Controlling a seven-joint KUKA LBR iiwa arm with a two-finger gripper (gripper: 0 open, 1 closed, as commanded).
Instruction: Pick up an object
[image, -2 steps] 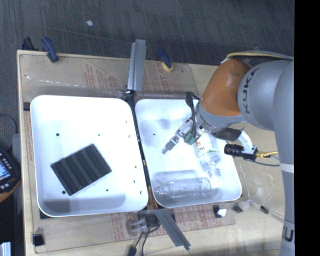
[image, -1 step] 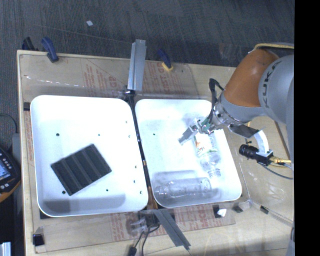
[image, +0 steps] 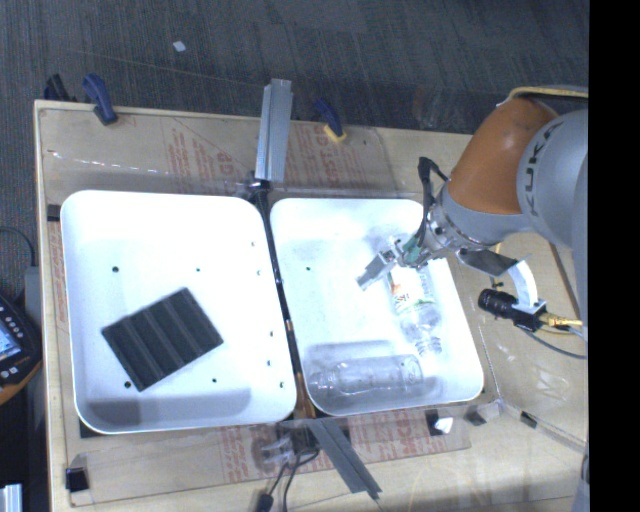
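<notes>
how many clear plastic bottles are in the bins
2, both in the right bin: the small bottle lies under the gripper by the right wall; the large bottle lies along the near wall. None looks hidden.

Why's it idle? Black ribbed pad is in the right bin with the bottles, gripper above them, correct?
Not quite. The black ribbed pad lies alone in the left bin. The camera view shows the bottles in the right bin, gripper above them.

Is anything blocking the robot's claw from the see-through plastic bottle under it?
Nothing visible. The gripper hangs right over the top end of the small clear plastic bottle in the right white bin; the bigger clear bottle lies off to the side, nearer the front wall.
</notes>
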